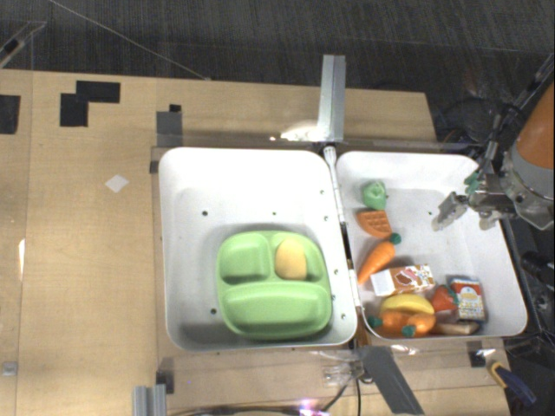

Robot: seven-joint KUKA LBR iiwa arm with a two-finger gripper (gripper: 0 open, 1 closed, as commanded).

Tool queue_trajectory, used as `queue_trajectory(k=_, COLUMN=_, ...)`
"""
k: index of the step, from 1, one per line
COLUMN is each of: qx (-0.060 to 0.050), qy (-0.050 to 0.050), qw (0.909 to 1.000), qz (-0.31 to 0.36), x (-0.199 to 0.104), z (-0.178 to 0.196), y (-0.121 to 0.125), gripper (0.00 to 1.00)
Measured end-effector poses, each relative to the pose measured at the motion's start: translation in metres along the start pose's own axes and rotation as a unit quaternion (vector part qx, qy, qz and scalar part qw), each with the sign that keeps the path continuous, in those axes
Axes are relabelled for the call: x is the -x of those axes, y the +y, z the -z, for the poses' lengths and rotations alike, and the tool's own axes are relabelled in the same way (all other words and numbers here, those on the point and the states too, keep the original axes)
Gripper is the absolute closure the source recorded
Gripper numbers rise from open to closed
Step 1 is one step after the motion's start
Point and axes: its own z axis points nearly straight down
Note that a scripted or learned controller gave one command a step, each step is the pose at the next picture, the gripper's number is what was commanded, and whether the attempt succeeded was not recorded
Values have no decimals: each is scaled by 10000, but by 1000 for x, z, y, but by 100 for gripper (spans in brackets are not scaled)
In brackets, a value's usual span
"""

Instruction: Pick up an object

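The arm reaches in from the right, and my gripper hangs over the upper right part of the right bin. Its fingers are spread open with only bare white bin floor between them. Left of it and lower lie a small green toy, an orange slice piece and a carrot. A small printed box, a banana, an orange fruit, a red item and a small carton crowd the bin's near edge.
The left bin holds a green divided plate with a yellow fruit in its upper right compartment. A metal post stands behind the wall between the bins. Wooden bench surface lies to the left.
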Motion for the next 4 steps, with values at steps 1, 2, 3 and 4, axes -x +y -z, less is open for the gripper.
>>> queue_trajectory(k=1, qx=-2, qy=2, qw=9945, qz=1044, x=-35, z=-110, y=36, gripper=0)
queue_trajectory(k=2, qx=108, qy=-37, qw=9903, qz=1382, x=-58, z=-137, y=-6, gripper=0)
queue_trajectory(k=3, qx=18, qy=-7, qw=9830, qz=1835, x=-44, z=-11, y=19, gripper=0)
queue_trajectory(k=4, qx=15, qy=-5, qw=9566, qz=2914, x=-57, z=-59, y=94, gripper=0)
